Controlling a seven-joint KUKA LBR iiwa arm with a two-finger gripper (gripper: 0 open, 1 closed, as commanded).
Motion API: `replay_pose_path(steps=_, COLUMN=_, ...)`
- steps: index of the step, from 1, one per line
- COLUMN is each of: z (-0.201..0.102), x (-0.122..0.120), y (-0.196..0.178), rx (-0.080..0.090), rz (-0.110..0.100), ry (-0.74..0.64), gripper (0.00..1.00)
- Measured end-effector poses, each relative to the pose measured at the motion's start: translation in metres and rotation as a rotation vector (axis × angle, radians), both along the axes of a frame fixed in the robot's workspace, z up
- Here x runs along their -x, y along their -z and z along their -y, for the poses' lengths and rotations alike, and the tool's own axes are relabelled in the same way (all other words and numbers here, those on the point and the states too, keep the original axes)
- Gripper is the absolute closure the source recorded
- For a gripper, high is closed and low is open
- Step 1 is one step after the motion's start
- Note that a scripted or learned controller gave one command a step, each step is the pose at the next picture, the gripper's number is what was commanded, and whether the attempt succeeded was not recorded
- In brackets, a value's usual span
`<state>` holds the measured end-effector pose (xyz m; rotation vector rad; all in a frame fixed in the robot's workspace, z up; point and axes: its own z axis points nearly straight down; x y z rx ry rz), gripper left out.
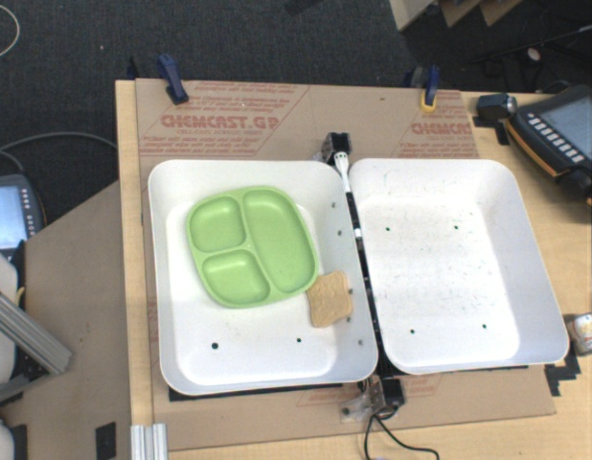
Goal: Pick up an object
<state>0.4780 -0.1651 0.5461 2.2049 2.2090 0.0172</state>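
Two bins side by side on bench. Left bin [176, 348]: divided plate [251, 247] toward rear; sponge [330, 299] touching plate's front-right edge. Right bin [526, 257] adjoining.

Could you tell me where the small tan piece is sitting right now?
The small tan piece lies in the left bin, toward its lower right, touching the lower-right edge of the green divided plate and close to the seam between the two bins.

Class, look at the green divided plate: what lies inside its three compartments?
The green divided plate holds nothing visible in any compartment. A tan sponge piece lies beside it in the left bin. The bin floor under the plate is covered.
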Motion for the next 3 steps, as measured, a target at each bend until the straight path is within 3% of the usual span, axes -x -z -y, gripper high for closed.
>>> replay_pose_path(steps=1, z=0.0, x=-0.002, y=-0.001, rx=-0.002, rz=-0.016, ry=0.001, gripper=1.0)
replay_pose_path(steps=2, z=-0.029, x=-0.001, y=0.12, rx=-0.01, rz=-0.035, ry=0.0, gripper=1.0)
replay_pose_path(steps=3, z=-0.001, x=-0.046, y=0.007, rx=0.0, rz=-0.007, ry=0.002, gripper=1.0)
